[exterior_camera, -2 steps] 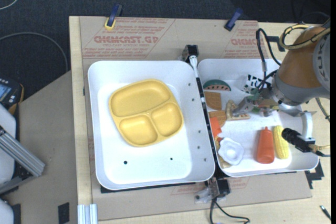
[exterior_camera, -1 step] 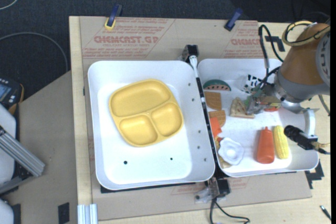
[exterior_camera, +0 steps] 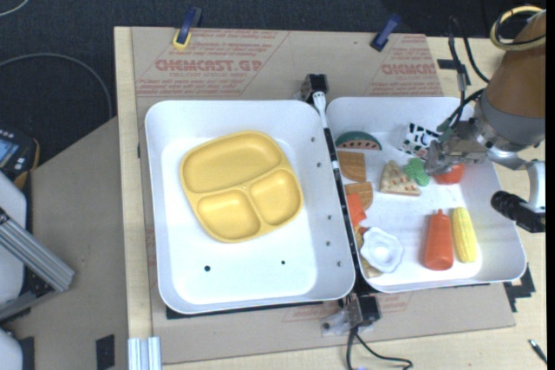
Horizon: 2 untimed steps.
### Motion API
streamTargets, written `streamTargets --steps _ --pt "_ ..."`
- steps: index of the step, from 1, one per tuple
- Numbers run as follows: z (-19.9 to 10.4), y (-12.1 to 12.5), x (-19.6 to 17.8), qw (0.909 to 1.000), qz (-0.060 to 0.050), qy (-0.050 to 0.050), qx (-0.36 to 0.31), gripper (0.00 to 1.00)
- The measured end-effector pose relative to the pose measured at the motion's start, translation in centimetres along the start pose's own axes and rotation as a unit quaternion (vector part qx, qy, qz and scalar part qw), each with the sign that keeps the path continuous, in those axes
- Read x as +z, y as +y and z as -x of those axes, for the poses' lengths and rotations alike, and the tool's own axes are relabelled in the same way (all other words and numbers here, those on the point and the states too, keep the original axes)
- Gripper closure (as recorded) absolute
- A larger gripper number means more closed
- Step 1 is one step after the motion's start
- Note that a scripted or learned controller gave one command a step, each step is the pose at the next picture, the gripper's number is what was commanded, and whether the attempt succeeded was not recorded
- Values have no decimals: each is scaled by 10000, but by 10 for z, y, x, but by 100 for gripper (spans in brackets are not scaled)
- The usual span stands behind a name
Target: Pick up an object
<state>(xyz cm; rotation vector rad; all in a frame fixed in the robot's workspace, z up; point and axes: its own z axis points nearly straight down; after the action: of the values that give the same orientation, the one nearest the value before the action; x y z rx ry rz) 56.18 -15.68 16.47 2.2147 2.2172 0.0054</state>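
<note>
A: Two white bins side by side on a cardboard-topped bench. Left bin [exterior_camera: 165, 256]: holds a yellow divided plate [exterior_camera: 240, 185], three compartments, lying flat near the middle.

B: Right bin [exterior_camera: 503, 260]?

A: Crowded with toy food. Watermelon slice [exterior_camera: 357, 141] at upper left, toast-coloured bread piece [exterior_camera: 351, 165] just below it, orange carrot-like piece [exterior_camera: 355, 208] against the left wall. Fried egg [exterior_camera: 381, 247] at lower left. Red ketchup bottle [exterior_camera: 438, 240] and corn cob [exterior_camera: 463, 234] side by side, touching, at lower right.

B: Gripper [exterior_camera: 434, 162]?

A: Down low in the right bin's upper half, arm reaching in from the right. Fingers blurred and tangled with clutter; spread or pressed together, cannot tell.

B: Nearest objects?

A: Green toy piece [exterior_camera: 418, 172] right at the fingertips, seemingly touching. Sandwich wedge [exterior_camera: 399, 180] just beside, to the left. Red piece [exterior_camera: 449, 175] just below the gripper body, partly hidden. Black-and-white spotted item [exterior_camera: 420, 135] just above. Nothing clearly seen between the fingers.
</note>
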Motion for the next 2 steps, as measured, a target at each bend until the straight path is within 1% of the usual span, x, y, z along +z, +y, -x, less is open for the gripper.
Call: streamTargets --steps 1,2 --pt "0 2 -53 10000 -2 1 -1 100" --pt "-35 39 -47 10000 -18 16 -20 100"
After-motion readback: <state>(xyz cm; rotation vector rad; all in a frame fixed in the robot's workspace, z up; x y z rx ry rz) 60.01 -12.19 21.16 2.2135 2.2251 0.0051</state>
